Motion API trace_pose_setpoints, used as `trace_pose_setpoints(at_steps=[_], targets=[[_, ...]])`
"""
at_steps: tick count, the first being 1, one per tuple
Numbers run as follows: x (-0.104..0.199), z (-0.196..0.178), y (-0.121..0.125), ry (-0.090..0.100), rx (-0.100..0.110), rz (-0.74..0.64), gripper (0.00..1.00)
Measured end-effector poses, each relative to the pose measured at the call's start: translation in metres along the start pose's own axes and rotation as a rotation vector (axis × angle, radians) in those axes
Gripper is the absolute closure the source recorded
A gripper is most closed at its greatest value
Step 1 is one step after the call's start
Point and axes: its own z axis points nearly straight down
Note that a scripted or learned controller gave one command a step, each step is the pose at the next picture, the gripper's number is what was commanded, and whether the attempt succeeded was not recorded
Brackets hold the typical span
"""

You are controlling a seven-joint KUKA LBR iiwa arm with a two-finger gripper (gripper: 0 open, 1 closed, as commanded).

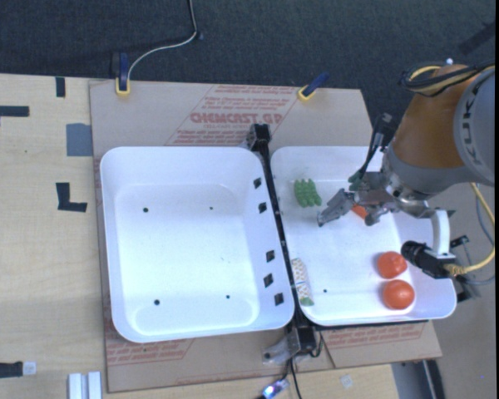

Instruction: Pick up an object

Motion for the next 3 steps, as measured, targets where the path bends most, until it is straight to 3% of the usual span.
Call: trace_pose_setpoints(at_steps=[1,2,3], targets=[[-0.030,-0.104,-0.012,-0.004,-0.012,0.002,0.00],[-0.064,-0.241,0.015,-0.008,-0.020,0.001,0.00],[-0.020,-0.349,0.075,-0.005,-0.017,-0.005,0.00]])
